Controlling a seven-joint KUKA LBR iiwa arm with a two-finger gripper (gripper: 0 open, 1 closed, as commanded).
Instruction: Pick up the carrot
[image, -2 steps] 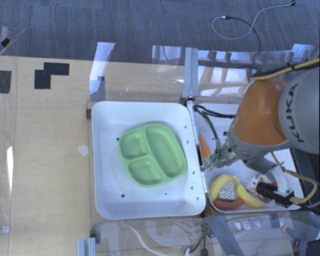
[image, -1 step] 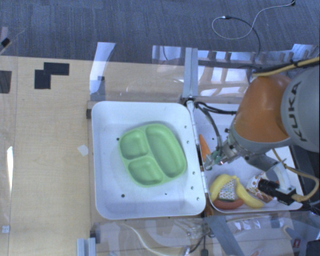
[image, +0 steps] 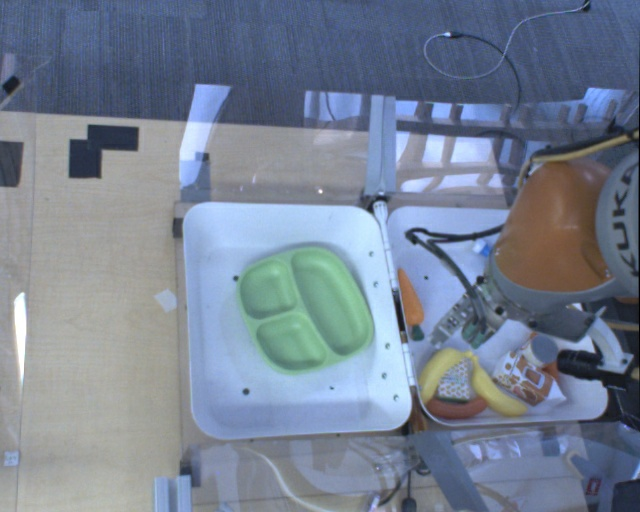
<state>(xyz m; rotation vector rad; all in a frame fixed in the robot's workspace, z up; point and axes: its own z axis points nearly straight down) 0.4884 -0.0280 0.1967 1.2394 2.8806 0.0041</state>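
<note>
The gripper (image: 470, 322) is seen in the right bin (image: 440, 222), below the orange band (image: 550, 225) of the arm and toward the bin's middle. Its metal parts are foreshortened and partly covered by the wrist, so the spread of the fingers cannot be told, and nothing is seen clasped there. Black cables (image: 440, 250) are looped from the wrist across the bin's floor to the left of the gripper.

The carrot (image: 409, 300) is shown lying to the left of the gripper, apart from it, along the left wall of the right bin. It is laid lengthwise, roughly parallel to that wall, with its orange body toward the far side and its green end toward the near side.

Below the gripper, at the near side of the same bin, a cluster of items is seen: a yellow banana (image: 498, 392) curved around a grey speckled object (image: 456, 382), a red item (image: 458, 408) at the near rim, and a printed white and brown packet (image: 525, 375) to the right.

The left bin (image: 215, 400) is shown just beside the right one, separated by a narrow divider (image: 395, 310). A green divided plate (image: 305, 308) with three compartments is set near its middle.

Both bins are borne on a light wooden bench (image: 90, 330), with black markings (image: 100, 148) at its far left.
</note>
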